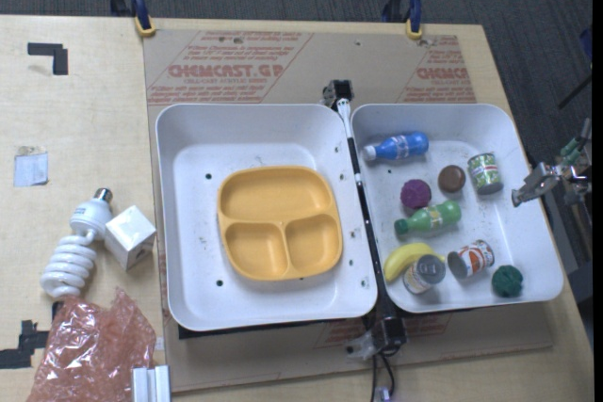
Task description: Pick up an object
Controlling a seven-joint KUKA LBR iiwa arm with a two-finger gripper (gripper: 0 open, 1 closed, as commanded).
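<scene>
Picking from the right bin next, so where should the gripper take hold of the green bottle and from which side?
Grip the green bottle across its body, midway along, coming straight down from above. It lies on its side, its long axis running left-right and tilted a little. That leaves the narrow width open to the gripper. The purple ball and the banana lie close, so it should probably stay centred.

Only readable text from my side: "CHEMCAST G.P" in red, repeated on the brown protective sheet (283, 61) under my two bins on the bench. It shows in full above the left bin, cut off as "CHEMCAST" above the right bin. The smaller red lines under it are too fine to read. The bottle and can labels are too small to read.
</scene>
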